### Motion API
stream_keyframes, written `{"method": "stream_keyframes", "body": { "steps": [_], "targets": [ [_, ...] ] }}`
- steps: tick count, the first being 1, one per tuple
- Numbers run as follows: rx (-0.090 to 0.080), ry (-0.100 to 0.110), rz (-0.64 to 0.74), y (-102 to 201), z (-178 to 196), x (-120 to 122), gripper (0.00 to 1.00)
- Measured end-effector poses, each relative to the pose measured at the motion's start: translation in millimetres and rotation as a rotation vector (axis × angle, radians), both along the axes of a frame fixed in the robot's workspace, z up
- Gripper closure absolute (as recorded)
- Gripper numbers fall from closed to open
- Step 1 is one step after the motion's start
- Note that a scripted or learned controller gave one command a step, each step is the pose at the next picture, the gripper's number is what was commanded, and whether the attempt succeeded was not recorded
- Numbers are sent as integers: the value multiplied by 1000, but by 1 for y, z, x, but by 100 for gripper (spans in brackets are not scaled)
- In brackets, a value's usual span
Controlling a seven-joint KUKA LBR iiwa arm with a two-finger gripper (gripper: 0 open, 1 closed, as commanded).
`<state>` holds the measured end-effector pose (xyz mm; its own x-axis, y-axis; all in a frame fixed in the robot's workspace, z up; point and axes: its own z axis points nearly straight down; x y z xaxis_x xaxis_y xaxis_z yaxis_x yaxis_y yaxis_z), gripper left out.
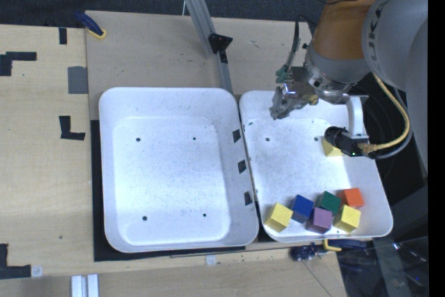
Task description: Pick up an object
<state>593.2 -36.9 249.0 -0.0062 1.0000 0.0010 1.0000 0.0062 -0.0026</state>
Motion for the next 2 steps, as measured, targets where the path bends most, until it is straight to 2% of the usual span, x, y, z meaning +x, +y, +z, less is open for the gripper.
{"method": "stream_keyframes", "body": {
  "steps": [1,2],
  "targets": [
    [-1,-1,0,45,-15,19,100],
    [0,-2,1,105,-19,42,100]
  ]
}}
